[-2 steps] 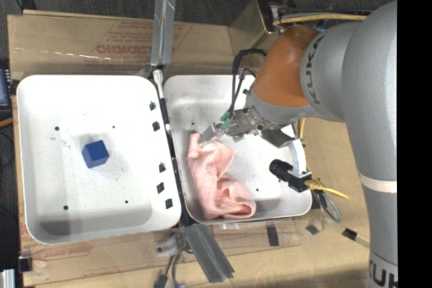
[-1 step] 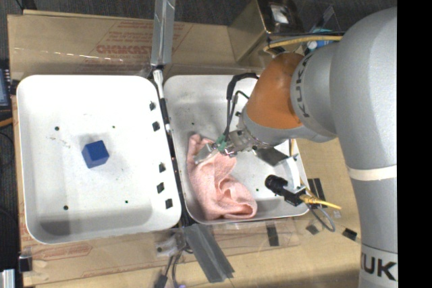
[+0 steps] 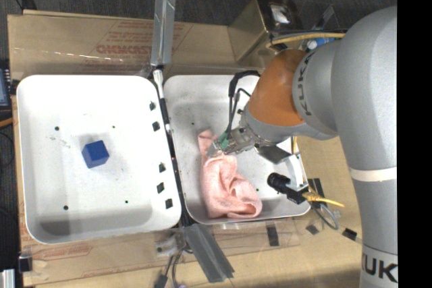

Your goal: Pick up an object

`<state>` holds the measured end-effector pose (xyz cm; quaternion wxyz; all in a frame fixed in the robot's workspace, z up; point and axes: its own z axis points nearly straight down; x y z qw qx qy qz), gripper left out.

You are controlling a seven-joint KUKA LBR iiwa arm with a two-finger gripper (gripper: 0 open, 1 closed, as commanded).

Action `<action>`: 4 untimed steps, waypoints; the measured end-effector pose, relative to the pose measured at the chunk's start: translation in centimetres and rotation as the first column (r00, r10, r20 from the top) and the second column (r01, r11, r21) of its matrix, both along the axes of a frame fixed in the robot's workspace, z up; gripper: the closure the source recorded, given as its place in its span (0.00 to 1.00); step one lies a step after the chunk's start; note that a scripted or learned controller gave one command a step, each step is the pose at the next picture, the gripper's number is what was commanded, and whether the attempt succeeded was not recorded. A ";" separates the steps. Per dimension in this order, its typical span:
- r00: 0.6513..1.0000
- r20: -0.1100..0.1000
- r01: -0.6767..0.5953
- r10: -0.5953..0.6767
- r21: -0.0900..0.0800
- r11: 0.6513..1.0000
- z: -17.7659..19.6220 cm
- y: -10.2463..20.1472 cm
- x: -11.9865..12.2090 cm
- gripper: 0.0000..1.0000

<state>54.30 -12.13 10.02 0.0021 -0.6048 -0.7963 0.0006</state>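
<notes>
Looming closest, the grey arm (image 3: 364,111) reaches in from the right, its orange band (image 3: 277,94) bent down over the right bin (image 3: 196,101). Below it the pincer (image 3: 226,144) sits low at the upper edge of a crumpled pink cloth (image 3: 226,187), touching it. Whether it is open or closed on the fabric I cannot tell. That cloth lies toward the bin's near side. Over in the left bin (image 3: 40,118) a small blue cube (image 3: 95,153) rests near the middle. Brown cardboard (image 3: 81,44) lies behind both bins.
</notes>
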 end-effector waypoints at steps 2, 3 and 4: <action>0.977 0.001 0.215 -0.215 -0.002 0.977 11.5 -0.7 4.6 1.00; 0.958 -0.001 0.287 -0.287 -0.003 0.958 13.4 0.0 11.0 1.00; 0.994 0.002 0.109 -0.109 -0.002 0.994 21.8 -0.3 11.4 1.00</action>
